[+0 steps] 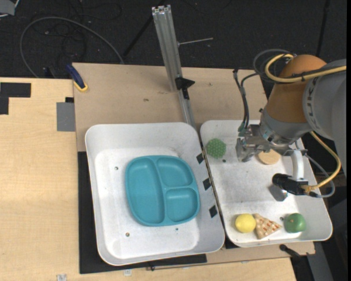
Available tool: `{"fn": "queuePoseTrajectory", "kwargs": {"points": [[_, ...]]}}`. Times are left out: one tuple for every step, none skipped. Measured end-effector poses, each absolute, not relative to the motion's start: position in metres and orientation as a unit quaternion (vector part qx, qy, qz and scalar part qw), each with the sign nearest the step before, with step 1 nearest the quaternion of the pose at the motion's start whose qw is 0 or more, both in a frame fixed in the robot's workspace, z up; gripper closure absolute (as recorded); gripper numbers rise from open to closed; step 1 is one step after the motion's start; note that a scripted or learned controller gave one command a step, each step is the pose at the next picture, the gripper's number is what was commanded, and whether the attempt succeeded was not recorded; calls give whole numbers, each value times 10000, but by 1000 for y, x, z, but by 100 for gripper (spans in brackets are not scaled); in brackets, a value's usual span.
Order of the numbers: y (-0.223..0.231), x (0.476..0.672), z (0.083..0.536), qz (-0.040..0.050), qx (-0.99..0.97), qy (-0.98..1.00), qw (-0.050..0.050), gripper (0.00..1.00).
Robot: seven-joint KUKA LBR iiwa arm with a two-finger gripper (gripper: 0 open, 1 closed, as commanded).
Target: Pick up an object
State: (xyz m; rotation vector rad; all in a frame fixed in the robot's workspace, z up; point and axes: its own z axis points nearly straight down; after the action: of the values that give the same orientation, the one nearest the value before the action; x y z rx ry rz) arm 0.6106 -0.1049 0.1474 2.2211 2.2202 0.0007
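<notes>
Nearest, at the left, sits one white bin (105,224), shallow with rounded corners and its near rim at the bench's front edge. Pale wooden bench (29,180) spreads far and left of it, with a browner board (128,92) behind both bins and a dark floor with loose cables (52,31) beyond. From the right the grey arm (324,101) reaches in, its orange band (292,95) bent over the far right of the other white bin (245,195), wrist pointing down. A teal divided plate (162,190) lies flat in the middle of the left bin. A slim aluminium post (167,45) rises from the board behind the gap between the bins. The gripper (253,151) hangs low over the far part of the right bin; from this angle I cannot tell whether it is spread or pressed together, and nothing is visibly held. Just right of it, touching or nearly so, lies a tan disc (270,157), flat and pale brown. A fuzzy green ball (216,148) rests at the bin's far left corner, left of the gripper and apart from it. Along the near rim lie a green fruit (294,222), a tan-and-red wedge (267,227) and a lemon (244,223), the wedge between the other two and touching the lemon.
</notes>
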Motion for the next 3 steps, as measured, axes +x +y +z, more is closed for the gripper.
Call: {"fn": "queuePoseTrajectory", "kwargs": {"points": [[-113,611,194,3,7083,7059,9,100],[-121,620,247,8,7069,7073,16,100],[-69,610,252,-8,7056,7086,-17,100]]}}
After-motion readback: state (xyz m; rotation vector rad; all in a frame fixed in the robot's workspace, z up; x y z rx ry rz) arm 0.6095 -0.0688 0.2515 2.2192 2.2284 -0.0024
